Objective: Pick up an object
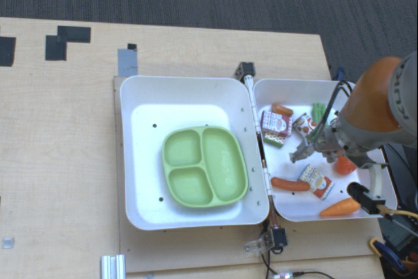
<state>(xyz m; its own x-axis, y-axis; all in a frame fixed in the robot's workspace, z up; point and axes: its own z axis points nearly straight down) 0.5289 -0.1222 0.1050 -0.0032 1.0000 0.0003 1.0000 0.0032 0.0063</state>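
The right bin [287, 209] holds several toy foods. A small sausage [282, 109] and a green vegetable [318, 113] lie at the back, with two printed packets [275, 125] [303, 123] beside them. A longer sausage [290, 184], a small carton [314, 180] and an orange carrot [339, 208] lie toward the front. A red tomato [344, 165] sits partly under the arm. My gripper [304, 153] hangs low over the bin's middle, between the packets and the carton, and I see nothing held in it.
The left bin [140, 140] holds a green three-compartment plate [205, 166]. A raised divider [258, 140] runs between the two bins. The grey and orange arm [372, 104] covers the right bin's right side. Cables lie at the bench's front right.
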